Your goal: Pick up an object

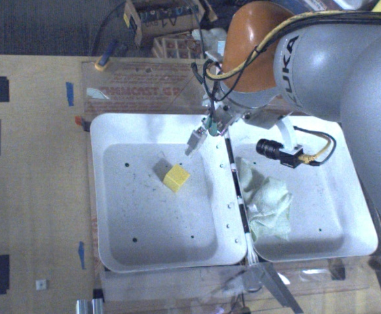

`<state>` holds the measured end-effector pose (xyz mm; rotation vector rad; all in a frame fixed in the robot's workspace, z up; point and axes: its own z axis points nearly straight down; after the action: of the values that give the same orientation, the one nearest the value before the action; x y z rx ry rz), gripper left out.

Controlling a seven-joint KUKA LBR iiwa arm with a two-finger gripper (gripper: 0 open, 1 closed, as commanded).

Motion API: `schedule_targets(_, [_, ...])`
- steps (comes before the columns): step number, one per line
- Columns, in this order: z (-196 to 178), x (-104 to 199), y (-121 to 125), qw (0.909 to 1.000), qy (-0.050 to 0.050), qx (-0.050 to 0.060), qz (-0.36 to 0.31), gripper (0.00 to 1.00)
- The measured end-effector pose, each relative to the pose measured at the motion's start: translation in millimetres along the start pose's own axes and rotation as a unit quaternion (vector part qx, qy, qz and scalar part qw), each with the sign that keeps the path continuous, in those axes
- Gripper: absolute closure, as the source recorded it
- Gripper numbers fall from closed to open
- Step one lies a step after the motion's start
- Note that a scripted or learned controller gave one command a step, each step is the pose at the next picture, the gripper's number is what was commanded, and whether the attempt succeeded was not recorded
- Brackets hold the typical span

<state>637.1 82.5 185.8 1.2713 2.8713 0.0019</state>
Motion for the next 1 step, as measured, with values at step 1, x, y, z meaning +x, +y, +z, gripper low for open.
schedule_targets(1, [51.8,96.3,4.0,0.9998,0.000,-0.001,0.022,0.00])
